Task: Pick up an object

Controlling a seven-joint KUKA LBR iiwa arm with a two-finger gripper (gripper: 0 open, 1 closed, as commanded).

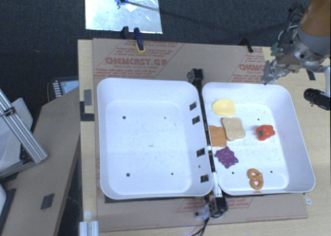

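While toys fill the right bin [297, 126], pincer [270, 76] hovers.

From my seat: 2 bins. Left bin [150, 142] floor is open all over. Right bin [289, 142] is crowded along its left side: yellow piece [223, 107], beige slice [234, 128] touching orange slice [217, 136], purple cluster [226, 157] below. Red pepper [265, 132] and pretzel [255, 178] sit apart. Open floor lies at the right bin's far-right corner and between pepper and pretzel. Black divider clips [199, 121] line the shared wall.
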